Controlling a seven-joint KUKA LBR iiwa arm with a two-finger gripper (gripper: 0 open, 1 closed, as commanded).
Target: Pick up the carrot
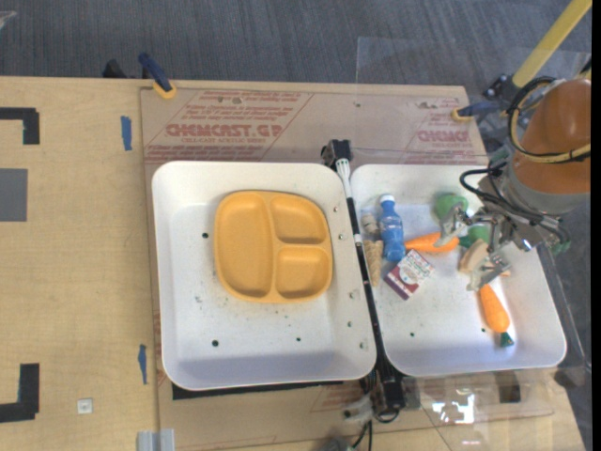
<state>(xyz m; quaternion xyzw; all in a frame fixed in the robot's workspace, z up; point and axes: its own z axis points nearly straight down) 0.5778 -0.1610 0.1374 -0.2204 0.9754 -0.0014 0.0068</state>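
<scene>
An orange carrot [495, 310] with a green tip lies near the right side of the right bin [451, 346], pointing toward the front. A second, smaller orange carrot-like piece [430, 243] lies in the middle of that bin. My gripper [485, 248] hangs low over the bin between the two, just behind the larger carrot and right of the smaller piece. Its metal parts and cables blur together, and I see nothing orange held in it.
A blue bottle [391, 229], a green object [449, 203] and a small red-and-white packet [410, 272] also lie in the right bin. The left bin [188, 327] holds a yellow divided plate [273, 245]. A black divider rail [357, 252] runs between the bins.
</scene>
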